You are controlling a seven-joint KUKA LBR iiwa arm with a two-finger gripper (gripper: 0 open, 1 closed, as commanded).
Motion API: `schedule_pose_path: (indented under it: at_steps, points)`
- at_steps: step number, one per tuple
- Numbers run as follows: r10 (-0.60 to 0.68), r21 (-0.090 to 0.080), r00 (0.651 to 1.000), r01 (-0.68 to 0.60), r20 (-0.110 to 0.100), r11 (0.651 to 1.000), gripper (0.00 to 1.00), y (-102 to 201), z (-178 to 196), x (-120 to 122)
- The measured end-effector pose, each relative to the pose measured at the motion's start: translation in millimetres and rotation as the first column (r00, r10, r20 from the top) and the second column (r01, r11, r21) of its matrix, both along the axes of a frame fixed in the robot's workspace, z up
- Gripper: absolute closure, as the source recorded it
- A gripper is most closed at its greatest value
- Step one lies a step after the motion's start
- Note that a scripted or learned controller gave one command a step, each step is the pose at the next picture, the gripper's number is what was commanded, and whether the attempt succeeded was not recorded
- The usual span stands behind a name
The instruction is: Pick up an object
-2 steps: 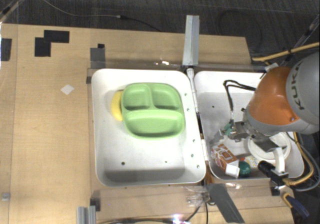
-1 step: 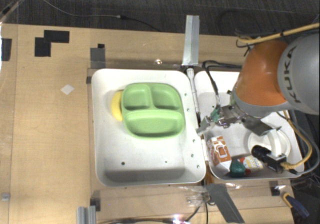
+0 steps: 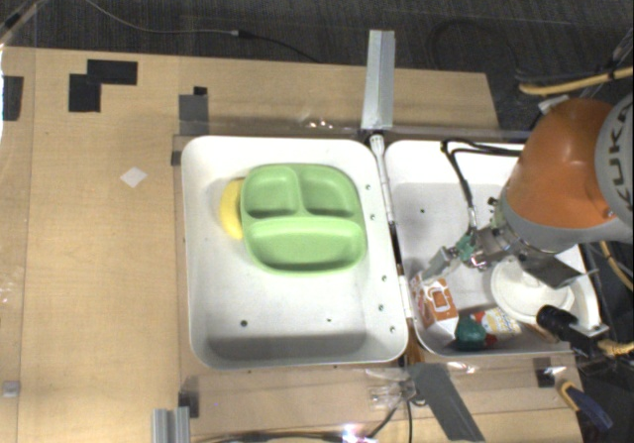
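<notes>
clutter sits close around the jaws (image 3: 464, 255), which hang low in the right bin (image 3: 426, 183) on the worktop (image 3: 89, 263); whether they are released or clenched cannot be told, and nothing shows between them. just below them lies one small orange-and-white packet (image 3: 436, 302). further below, near the bin's front wall, rests one dark green object (image 3: 470, 333) touching a red-and-white item (image 3: 498, 322). one white round dish (image 3: 525, 290) lies beside them under the arm (image 3: 565, 178). well away, across the divider, the left bin (image 3: 287, 332) carries one green sectioned tray (image 3: 300, 216) with one yellow object (image 3: 230, 209) partly tucked beneath its edge.
</notes>
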State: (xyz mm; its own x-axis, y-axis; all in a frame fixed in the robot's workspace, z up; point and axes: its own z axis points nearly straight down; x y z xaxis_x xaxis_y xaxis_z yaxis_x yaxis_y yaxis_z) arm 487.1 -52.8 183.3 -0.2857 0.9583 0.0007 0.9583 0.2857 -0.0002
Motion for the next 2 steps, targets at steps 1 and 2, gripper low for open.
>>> schedule_pose_path:
  at_steps: [1, 2]
  points:
    - [0.070, -0.001, 0.998, -0.070, 0.003, 0.998, 0.00, 15.0, 50.3, 0.8]
    - [0.104, 0.000, 0.995, -0.104, -0.001, 0.995, 0.00, 29.3, -0.4, -0.3]
